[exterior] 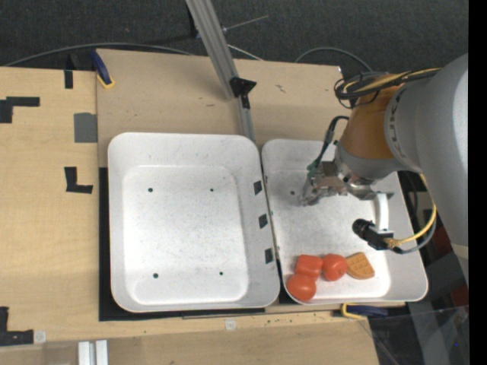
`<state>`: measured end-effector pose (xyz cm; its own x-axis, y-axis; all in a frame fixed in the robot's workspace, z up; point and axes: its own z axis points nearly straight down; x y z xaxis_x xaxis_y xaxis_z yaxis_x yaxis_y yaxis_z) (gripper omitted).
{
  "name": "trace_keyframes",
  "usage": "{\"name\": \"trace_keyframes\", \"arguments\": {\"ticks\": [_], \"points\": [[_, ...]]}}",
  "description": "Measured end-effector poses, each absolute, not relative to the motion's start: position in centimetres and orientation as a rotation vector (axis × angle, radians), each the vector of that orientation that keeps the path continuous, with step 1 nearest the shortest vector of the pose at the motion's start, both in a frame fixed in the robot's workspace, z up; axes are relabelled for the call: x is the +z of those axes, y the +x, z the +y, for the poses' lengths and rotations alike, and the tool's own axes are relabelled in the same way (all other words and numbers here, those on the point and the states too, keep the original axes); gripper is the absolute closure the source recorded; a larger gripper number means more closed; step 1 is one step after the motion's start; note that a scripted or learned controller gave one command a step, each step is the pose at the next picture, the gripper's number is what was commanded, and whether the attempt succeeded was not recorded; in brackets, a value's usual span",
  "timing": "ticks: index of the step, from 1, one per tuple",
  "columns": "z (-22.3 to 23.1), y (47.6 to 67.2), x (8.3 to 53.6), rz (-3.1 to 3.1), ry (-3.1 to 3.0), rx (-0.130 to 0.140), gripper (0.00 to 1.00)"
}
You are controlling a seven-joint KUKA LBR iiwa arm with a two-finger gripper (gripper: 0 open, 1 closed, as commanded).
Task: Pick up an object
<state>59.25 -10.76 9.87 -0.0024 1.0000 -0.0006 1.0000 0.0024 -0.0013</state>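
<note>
Three red, tomato-like pieces lie clustered at the near edge of the right bin, with an orange-tan piece just to their right. My gripper hangs low over the middle of the right bin's floor, well above and behind those pieces in the view. Nothing shows between its tips. The grey arm with its orange band reaches in from the right.
The left bin lies beside the right one, with black clips on the shared rim. A slanted metal pole rises behind the bins. A black and yellow cable hangs off the wrist over the right bin's right side.
</note>
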Motion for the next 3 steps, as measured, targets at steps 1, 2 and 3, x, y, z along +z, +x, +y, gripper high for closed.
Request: {"name": "trace_keyframes", "arguments": {"ticks": [1, 2, 3], "points": [[-10.6, 58.7, 14.3, -2.224, -2.221, -0.002, 1.00], [-10.2, 58.3, 20.5, -2.226, -2.222, -0.004, 1.00], [-10.2, 58.4, 22.8, -2.224, -2.221, -0.002, 1.00]]}}
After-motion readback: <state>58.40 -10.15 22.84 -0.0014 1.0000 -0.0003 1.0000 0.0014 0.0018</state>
